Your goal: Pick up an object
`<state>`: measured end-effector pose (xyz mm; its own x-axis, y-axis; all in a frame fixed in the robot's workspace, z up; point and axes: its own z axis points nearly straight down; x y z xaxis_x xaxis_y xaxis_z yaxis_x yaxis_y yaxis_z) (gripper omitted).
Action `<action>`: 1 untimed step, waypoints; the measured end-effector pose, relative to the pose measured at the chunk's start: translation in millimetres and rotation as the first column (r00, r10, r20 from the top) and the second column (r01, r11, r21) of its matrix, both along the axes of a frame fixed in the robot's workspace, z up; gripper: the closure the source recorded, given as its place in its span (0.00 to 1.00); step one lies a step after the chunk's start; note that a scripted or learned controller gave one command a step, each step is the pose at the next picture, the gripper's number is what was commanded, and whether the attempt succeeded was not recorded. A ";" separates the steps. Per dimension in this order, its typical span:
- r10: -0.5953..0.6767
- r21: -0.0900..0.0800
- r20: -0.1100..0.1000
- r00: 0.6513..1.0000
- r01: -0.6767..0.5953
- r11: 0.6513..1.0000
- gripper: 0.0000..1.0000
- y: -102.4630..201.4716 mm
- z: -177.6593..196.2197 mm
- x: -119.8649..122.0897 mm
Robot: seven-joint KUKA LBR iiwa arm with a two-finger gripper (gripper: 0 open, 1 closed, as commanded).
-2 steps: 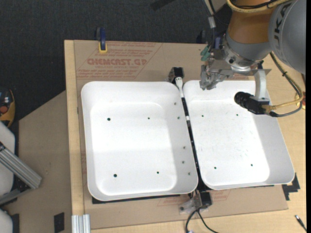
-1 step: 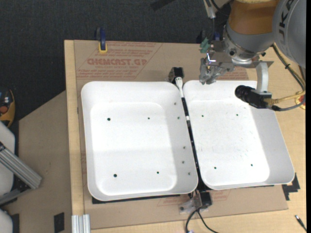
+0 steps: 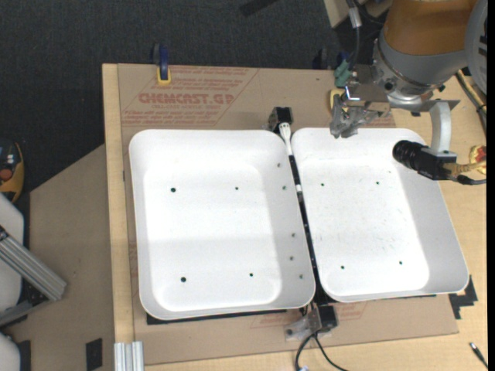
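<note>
Up at the right bin's (image 3: 433, 207) far rim, the gripper (image 3: 343, 127) hangs (whether its grip is open or closed, I cannot tell).

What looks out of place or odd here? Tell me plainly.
The right bin sits tilted against the left bin and carries a scatter of small dark specks on its floor. The gripper hangs over that bin's far rim, with no object seen between its fingers.

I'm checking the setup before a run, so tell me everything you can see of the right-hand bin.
The right-hand bin is a shallow white tray, plastic by its look, with rounded corners and a raised rim. Four small dark dots mark its floor, which shows faint specks. It lies flat on the brown board, edge to edge with the left bin. The tool hangs over its far rim.
</note>
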<state>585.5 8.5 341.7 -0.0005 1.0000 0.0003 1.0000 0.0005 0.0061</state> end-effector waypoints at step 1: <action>0.006 0.001 -0.015 1.000 -0.006 1.000 1.00 74.3 -103.2 45.6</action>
